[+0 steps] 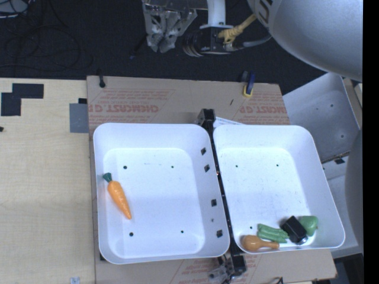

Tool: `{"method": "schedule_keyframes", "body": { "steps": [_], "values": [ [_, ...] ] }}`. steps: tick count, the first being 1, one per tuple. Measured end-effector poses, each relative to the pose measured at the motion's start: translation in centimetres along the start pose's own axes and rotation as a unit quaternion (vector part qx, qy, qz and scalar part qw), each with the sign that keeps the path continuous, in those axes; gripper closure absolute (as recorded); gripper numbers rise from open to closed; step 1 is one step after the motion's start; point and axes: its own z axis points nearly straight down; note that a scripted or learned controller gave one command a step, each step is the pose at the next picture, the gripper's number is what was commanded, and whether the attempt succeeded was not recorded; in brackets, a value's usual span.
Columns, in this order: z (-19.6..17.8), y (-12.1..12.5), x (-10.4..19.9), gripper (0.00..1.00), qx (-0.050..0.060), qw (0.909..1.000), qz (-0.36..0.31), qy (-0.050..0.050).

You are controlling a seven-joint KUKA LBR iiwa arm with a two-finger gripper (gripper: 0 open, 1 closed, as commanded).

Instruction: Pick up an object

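An orange toy carrot with a green top lies by the left wall of the left bin. In the front right corner of the right bin sit a green pod-shaped toy, an orange pear-shaped toy, a small black block and a green piece behind it. My gripper hangs high at the top of the view, above the bench's far edge and well apart from every object. Nothing shows between its fingers.
The grey arm fills the top right corner. A cardboard sheet lies under both bins. A black clip strip joins the bins. A blue and yellow clamp sits at the cardboard's far edge.
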Motion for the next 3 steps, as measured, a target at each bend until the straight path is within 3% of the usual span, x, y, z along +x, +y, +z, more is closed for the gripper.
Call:
{"method": "schedule_keyframes", "body": {
  "steps": [3],
  "values": [
    [0.00,-0.01,0.03,1.00,0.000,1.0000,-0.001,0.000]
  ]
}}
